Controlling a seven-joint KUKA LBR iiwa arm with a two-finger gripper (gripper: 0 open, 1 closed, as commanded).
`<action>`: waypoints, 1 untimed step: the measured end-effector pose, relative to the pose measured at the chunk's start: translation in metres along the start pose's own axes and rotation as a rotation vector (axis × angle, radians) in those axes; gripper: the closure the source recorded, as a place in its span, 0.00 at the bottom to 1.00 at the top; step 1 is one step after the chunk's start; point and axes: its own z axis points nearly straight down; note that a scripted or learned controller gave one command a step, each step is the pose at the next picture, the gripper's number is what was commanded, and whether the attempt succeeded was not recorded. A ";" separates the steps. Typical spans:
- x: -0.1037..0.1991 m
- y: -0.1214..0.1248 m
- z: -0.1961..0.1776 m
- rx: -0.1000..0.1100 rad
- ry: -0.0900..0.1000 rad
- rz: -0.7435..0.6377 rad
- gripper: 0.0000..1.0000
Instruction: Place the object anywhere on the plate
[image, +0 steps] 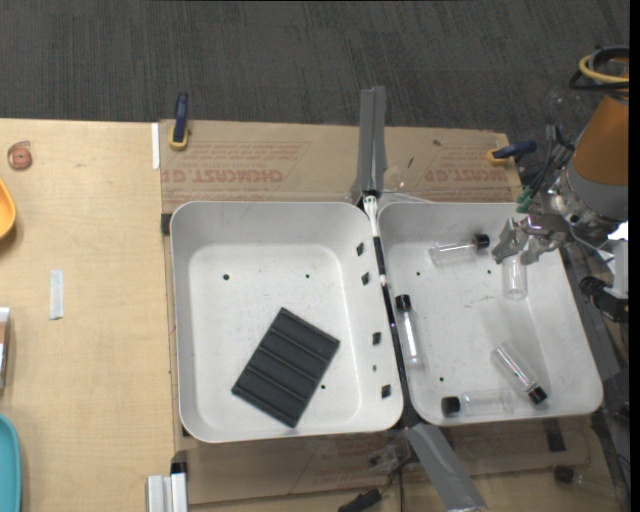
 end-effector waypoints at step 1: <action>0.070 0.048 -0.068 0.001 -0.002 0.120 1.00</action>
